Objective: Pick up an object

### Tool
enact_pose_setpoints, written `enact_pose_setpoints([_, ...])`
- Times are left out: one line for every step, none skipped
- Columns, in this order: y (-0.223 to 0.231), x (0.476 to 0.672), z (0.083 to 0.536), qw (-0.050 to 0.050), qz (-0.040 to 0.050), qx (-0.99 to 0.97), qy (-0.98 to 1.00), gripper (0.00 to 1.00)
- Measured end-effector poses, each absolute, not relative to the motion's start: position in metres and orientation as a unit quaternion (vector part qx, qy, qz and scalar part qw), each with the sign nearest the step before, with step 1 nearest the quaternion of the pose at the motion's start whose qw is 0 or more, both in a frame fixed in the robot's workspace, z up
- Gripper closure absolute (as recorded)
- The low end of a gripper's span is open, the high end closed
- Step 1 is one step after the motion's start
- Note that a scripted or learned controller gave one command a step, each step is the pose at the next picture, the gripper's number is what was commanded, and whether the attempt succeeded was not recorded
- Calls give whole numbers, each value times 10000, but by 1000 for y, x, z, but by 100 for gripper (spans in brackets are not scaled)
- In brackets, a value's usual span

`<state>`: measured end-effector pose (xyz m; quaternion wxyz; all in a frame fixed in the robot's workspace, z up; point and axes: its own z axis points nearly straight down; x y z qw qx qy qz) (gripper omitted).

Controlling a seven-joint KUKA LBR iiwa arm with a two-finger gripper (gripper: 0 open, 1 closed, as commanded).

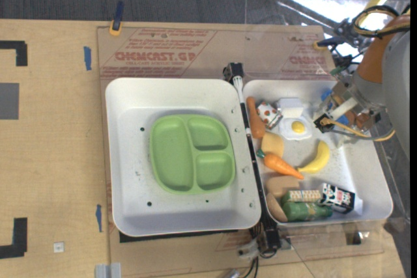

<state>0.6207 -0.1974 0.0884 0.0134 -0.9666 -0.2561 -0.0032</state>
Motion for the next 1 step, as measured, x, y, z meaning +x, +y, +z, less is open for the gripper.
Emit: enact_pose_setpoints([-204, 655, 86, 188, 79, -9805, -1956, 0])
